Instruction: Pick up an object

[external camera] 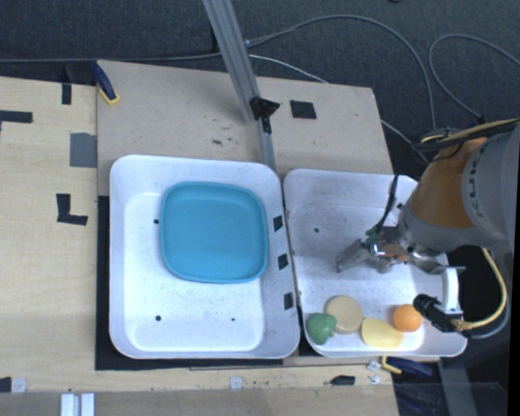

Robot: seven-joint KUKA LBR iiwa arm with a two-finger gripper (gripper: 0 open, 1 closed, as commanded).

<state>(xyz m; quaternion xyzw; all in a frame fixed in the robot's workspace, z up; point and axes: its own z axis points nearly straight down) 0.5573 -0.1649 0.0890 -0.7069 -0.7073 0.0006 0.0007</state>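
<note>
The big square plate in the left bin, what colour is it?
The plate is plain light blue, with no pattern; the camera view from above shows it well.

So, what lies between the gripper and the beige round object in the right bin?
In the camera view, only bare white bin floor lies between the gripper and the beige round object.

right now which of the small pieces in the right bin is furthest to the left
The green piece, at the bin's near edge. It touches the left side of the round tan piece; the yellow piece and orange ball lie further right.
</note>
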